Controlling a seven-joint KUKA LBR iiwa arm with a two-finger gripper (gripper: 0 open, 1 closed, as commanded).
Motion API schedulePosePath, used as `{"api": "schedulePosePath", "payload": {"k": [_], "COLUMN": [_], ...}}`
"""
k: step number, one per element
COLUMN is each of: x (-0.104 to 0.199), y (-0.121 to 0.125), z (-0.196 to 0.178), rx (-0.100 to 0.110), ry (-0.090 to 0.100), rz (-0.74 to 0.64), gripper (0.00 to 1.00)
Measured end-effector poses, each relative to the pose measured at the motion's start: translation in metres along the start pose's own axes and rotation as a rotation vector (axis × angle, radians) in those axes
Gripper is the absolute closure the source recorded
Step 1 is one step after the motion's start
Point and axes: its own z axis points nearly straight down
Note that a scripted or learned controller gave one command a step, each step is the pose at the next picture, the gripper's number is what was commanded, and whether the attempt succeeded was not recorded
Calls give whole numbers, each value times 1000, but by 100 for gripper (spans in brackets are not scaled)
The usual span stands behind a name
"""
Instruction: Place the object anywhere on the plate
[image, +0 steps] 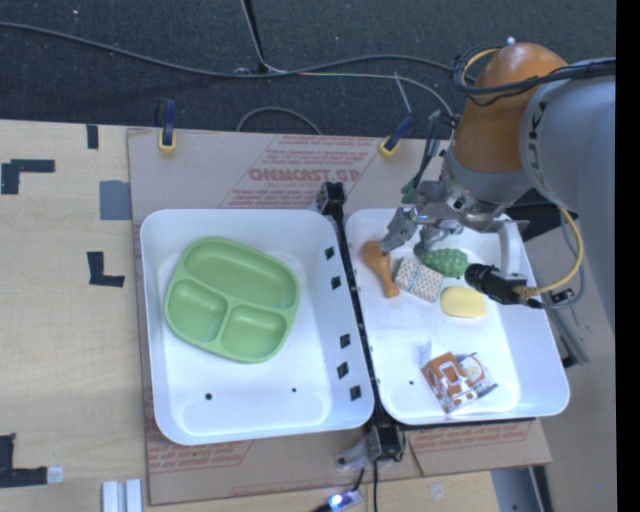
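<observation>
I read gripper (425, 232) low over right bin (530, 395); jaws' state unclear. Orange piece (379, 268) lies just left-below, long axis running away; green plate (232, 298) well left of it.

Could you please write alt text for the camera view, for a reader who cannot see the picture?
A grey robot arm's tool hangs over the right bin, above a cluster of small objects: an orange piece, a green piece and a yellow piece. In the left bin lies a green divided plate.
</observation>
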Motion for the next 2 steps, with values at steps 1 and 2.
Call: {"api": "schedulePosePath", "payload": {"k": [1, 2], "x": [56, 106], "y": [-22, -47], "z": [-8, -16], "rx": [0, 0], "ry": [0, 0], "rz": [1, -1], "gripper": [100, 100]}}
